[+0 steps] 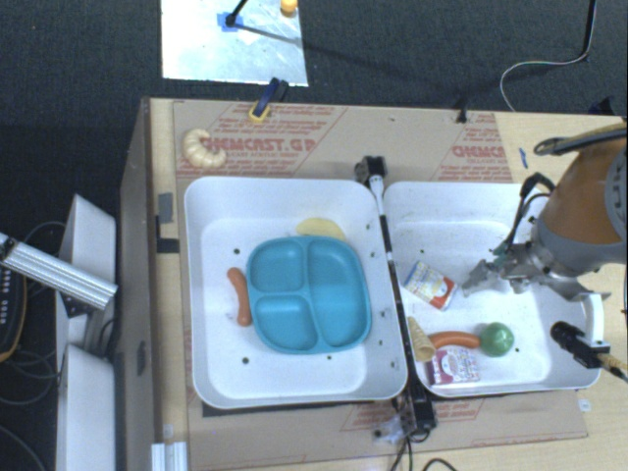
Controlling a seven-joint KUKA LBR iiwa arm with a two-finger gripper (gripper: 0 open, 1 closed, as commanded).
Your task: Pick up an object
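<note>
Gripper [478, 278] first: it hangs low over the right bin [461, 204], its grey fingers pointing toward the small white-and-red packet [429, 286] just beside them, and from where I stand I cannot tell how wide it is set or whether it touches anything; nothing sits visibly between the fingers. Working outward from the front wall, a red-and-white pouch [453, 366] lies nearest, with an orange sausage [454, 340] above it touching a green ball [497, 338] and a pale cone [420, 339] against the divider. I'd judge the packet the likeliest target, lying tilted on bare floor and apart from the cluster. To do this well, the arm should centre over it, turn to span its narrow side, and descend fully before closing, since a flat thing slips easily. Farther off, the left bin [211, 263] holds a blue divided plate [307, 294], another sausage [240, 296] and a yellow piece [321, 228].
</note>
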